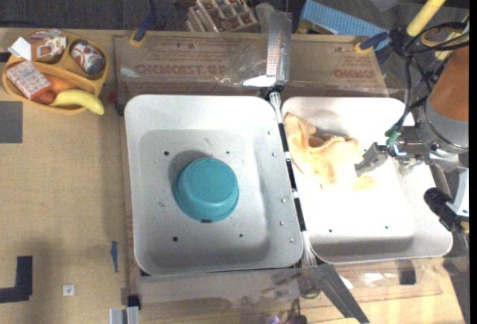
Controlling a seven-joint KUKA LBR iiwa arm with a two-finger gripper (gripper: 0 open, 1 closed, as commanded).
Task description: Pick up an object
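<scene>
Two shallow white plastic bins sit side by side on a wooden bench: the left bin [149, 129] holds an upturned teal plastic bowl [207, 189] near its centre, while the right bin [387, 240] holds a crumpled tan cloth [319, 153] toward its ten o'clock corner, against the wall between the bins. Reaching in from three o'clock, the grey arm's two-finger gripper [370, 160] hangs low over the right bin, just off the cloth's three o'clock edge; whether it is released or clenched cannot be told at this size, and nothing is seen between its tips. Judged from here, the cloth is the nearest target: a clean pick would mean shifting toward nine o'clock over the thickest fold and pinching a raised ridge, not a flat hem.
</scene>
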